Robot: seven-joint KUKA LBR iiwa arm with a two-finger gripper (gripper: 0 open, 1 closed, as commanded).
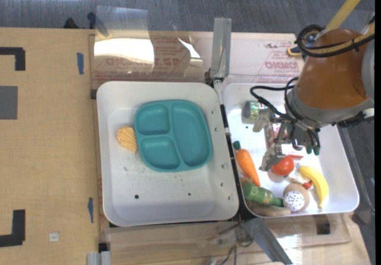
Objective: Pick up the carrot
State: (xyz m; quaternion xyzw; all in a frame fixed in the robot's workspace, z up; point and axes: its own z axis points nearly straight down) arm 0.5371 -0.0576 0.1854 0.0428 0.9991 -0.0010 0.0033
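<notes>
Carrot (247,165) lies in the right bin (345,165), close to that bin's left wall, with its green stem end toward the far left and its orange tip pointing near and right. Long axis runs on a diagonal, roughly along the bin's left side. Claw (278,152) hangs just to the right of the carrot, apart from it, above a red tomato-like piece (284,165). Nothing is seen between its fingers; how wide they stand cannot be told from this angle. In my judgement the coming move turns on a short shift to the left, with the fingers set across the carrot's narrow width.

Banana (315,183) lies right of the claw, a speckled white ball (294,199) and a green vegetable (262,196) near the front wall, and a small can (255,109) toward the far side. Left bin (113,198) holds a teal divided plate (172,134) and a yellow shell-shaped piece (127,137).

Red lettering on the clear sheet (149,58) beyond the bins is too faint to read.
</notes>
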